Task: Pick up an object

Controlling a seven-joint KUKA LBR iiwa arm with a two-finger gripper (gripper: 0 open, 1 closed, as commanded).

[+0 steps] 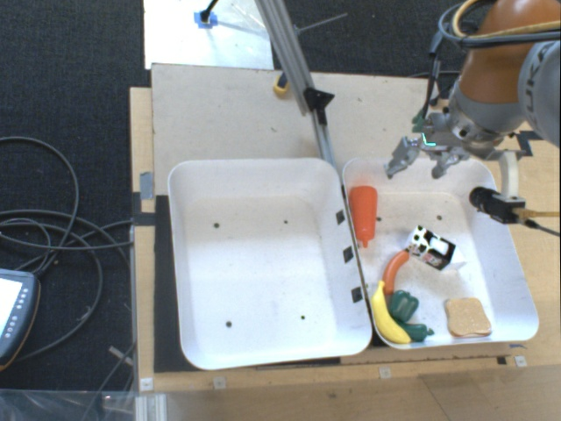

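My gripper (421, 166) hangs over the far edge of the right bin (508, 270), its two grey fingers spread apart with nothing between them. In that bin lie an orange carrot-shaped piece (363, 212) by the left wall, a black-and-white box (431, 248) in the middle, a red-orange sausage (394, 270), a yellow banana (387, 316), a green pepper (406, 310) and a tan slice of bread (466, 317) near the front. The gripper is well above and behind all of them.
The left bin (254, 261) stands beside the right one. A slanted metal pole (294, 55) crosses from the top to the bins' shared edge. Cables (53, 226) lie on the dark floor at left.
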